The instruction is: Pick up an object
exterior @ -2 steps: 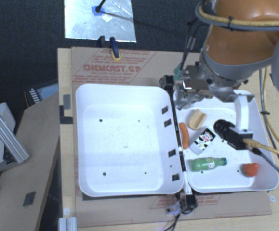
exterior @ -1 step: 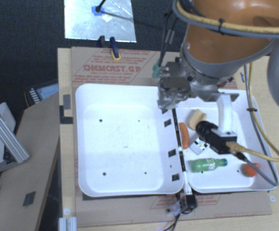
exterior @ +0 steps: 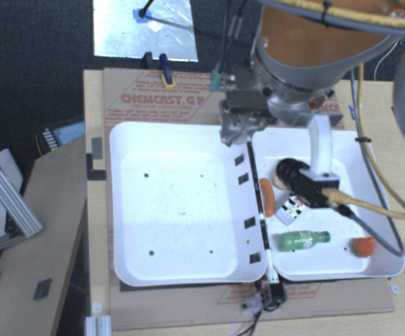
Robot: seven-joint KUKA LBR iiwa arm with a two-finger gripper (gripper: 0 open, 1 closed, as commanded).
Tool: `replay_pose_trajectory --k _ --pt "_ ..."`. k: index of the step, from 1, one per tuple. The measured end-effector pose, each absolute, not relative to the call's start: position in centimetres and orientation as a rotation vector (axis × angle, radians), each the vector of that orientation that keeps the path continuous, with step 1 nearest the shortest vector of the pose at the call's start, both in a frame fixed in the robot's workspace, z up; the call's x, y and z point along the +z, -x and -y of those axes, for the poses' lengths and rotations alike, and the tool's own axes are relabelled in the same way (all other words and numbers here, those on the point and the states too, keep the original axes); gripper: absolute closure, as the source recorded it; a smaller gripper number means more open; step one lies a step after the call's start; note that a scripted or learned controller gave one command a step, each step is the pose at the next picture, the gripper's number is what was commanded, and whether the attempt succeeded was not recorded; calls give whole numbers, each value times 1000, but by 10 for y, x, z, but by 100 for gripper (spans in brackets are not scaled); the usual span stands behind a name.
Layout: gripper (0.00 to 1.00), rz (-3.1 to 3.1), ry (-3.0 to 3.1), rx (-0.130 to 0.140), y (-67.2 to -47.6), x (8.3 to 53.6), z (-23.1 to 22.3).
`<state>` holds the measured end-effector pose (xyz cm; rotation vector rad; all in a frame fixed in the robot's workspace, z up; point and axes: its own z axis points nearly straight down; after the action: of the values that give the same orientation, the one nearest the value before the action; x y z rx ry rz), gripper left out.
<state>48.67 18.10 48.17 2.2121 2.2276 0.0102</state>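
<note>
While the grey arm with its orange band (exterior: pixel 328 19) reaches in from the right and covers much of the upper part of the scene, the end effector (exterior: pixel 238 128) hangs over the far end of the divide between the two white bins, its dark metal body just above the rims; whether it is wide or narrow cannot be told from this slanted look down. Nothing can be seen gripped beneath it. All the loose things lie in the right bin (exterior: pixel 380 264): an orange carrot-shaped piece (exterior: pixel 267 196) lies lengthwise against the left wall, a small white box with dark marks (exterior: pixel 291 208) sits just beside it, a green bottle (exterior: pixel 301 240) lies on its side nearer the front, and a small red-orange object (exterior: pixel 361 246) rests at the front right corner. A black unit (exterior: pixel 306 180) on a white bracket, with a yellow cable (exterior: pixel 370 205) trailing from it, overhangs the middle of that bin and partly hides a pale round thing behind it. The left bin (exterior: pixel 174 208) shows only dark specks on its floor. Both bins rest on printed cardboard (exterior: pixel 157 98) on the worktop, and a shiny sheet (exterior: pixel 145 18) lies farther back.
</note>
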Motion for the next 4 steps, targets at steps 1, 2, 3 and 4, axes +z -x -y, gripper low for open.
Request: replay_pose_trajectory --k 1,2,3,4 --pt "100 -2229 -2211 12 -486 538 -215" --pt "100 -2233 -2208 8 -487 547 -214" --pt "100 -2240 -2202 10 -487 557 -214" --pt "100 -2247 -2194 13 -487 568 -214"
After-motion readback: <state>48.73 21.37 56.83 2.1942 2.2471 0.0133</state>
